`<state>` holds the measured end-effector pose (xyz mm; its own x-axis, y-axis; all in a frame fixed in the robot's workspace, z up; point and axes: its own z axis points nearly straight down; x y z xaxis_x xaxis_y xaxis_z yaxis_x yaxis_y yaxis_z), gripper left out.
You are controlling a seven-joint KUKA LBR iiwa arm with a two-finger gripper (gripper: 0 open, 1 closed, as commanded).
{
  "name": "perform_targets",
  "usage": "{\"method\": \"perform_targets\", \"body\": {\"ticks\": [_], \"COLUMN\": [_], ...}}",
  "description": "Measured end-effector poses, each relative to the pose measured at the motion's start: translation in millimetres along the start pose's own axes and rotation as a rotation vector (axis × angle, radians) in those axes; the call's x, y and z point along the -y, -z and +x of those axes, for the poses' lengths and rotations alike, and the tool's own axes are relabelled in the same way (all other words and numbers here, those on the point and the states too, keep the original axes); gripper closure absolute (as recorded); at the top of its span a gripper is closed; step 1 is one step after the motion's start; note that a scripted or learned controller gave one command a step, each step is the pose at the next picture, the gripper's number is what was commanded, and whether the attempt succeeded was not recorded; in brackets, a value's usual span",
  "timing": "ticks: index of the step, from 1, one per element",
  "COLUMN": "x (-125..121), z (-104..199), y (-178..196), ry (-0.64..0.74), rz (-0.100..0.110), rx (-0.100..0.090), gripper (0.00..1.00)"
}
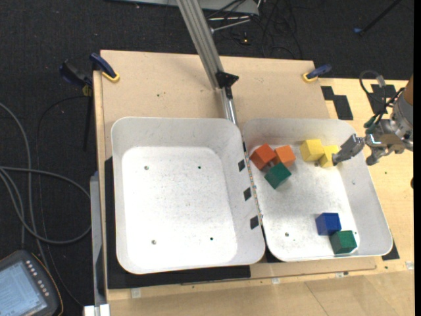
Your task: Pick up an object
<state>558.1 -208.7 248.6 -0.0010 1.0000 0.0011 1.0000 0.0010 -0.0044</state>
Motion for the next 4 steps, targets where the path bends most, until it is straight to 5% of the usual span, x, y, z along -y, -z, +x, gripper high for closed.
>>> {"method": "perform_targets", "body": {"ticks": [1,4], "x": [-1,-4], "z": [0,1], "y": [2,-156], "ry": [0.001,-0.001], "rz": [-0.004,-0.002], "rx": [0.001,0.001], "gripper": [0.00,0.00]}}
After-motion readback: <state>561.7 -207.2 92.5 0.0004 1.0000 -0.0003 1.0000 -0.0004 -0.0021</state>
